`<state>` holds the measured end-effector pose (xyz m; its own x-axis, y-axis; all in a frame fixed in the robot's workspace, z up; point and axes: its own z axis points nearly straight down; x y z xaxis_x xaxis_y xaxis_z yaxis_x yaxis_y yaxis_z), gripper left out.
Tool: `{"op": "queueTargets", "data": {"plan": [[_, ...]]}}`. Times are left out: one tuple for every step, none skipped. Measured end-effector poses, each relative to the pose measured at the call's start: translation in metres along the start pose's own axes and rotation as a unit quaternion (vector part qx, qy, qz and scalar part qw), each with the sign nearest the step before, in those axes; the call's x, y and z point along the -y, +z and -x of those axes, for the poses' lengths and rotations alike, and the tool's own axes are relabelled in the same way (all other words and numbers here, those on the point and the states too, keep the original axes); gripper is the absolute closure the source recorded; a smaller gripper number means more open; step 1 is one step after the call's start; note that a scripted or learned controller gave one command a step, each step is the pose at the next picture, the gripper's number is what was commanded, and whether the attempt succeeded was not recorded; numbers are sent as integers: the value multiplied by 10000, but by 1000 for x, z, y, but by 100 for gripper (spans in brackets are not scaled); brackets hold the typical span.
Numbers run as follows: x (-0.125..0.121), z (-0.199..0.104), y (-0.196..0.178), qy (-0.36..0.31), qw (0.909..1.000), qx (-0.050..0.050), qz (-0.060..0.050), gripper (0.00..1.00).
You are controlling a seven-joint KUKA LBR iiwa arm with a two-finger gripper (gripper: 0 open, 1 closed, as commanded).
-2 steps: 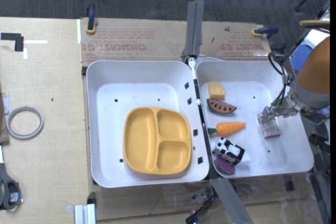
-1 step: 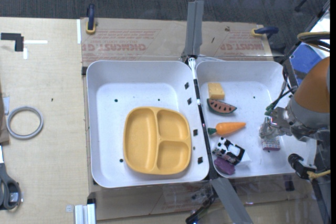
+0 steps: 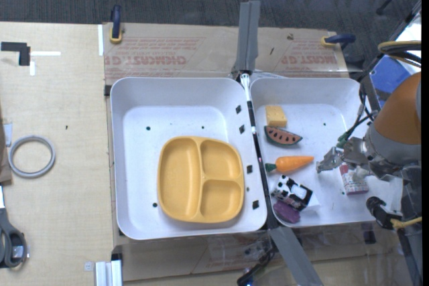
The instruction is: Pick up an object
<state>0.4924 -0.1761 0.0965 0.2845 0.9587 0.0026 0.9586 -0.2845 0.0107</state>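
Observation:
The right bin [image 3: 315,100] holds several small items. A yellow block [image 3: 276,116] lies at the back, with a watermelon slice [image 3: 282,136] just in front of it and an orange carrot [image 3: 295,163] nearer still. By the front edge sit a black-and-white toy [image 3: 293,193] and a purple piece [image 3: 288,212]. My gripper [image 3: 331,161] hangs low over the bin's right half, just right of the carrot's tip and apart from it. A pink-and-white item [image 3: 354,181] lies below the wrist, partly hidden by it. Nothing shows in the gripper.
The left bin [image 3: 134,144] bears a yellow divided plate [image 3: 201,179]. On the wooden bench to the left lie a grey tape ring [image 3: 30,156] and scissors [image 3: 10,246]. Clamps [image 3: 116,25] hold the cardboard behind the bins. The arm's cables [image 3: 367,110] loop over the right bin's edge.

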Motion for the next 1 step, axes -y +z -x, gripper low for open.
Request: {"op": "queueTargets", "data": {"plan": [[-39, -4, 1, 2949, 9555, 16, -28, 0]]}}
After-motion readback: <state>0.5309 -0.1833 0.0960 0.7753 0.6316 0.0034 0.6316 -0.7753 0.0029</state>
